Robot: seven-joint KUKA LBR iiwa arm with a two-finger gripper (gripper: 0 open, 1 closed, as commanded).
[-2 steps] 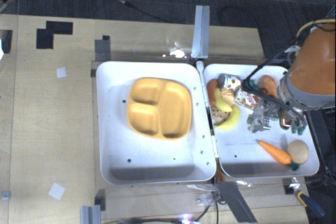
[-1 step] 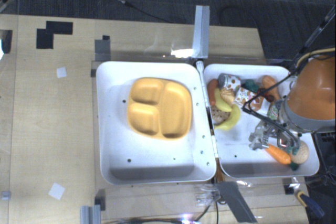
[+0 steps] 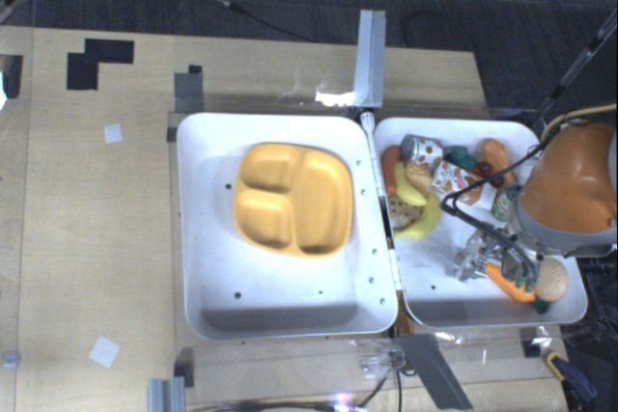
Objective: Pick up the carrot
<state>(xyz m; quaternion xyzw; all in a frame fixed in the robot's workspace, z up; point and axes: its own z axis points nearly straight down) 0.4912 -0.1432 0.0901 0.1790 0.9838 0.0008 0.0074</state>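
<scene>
The carrot (image 3: 506, 283) is seen lying in the right bin (image 3: 425, 302), near its front right corner, with its green end pointing toward the corner and a round beige object (image 3: 551, 278) just beside it. The gripper (image 3: 476, 261) is lowered over the bin floor next to the carrot's orange tip; whether it touches the carrot cannot be told, and it cannot be told from this angle whether the fingers are spread or pressed together. The arm (image 3: 577, 183) is seen reaching in over the bin's right side. Further back in the same bin a banana (image 3: 415, 215), a small can (image 3: 421, 149) and other food items are piled. A yellow divided plate (image 3: 294, 198) is placed in the left bin (image 3: 208, 236).
</scene>
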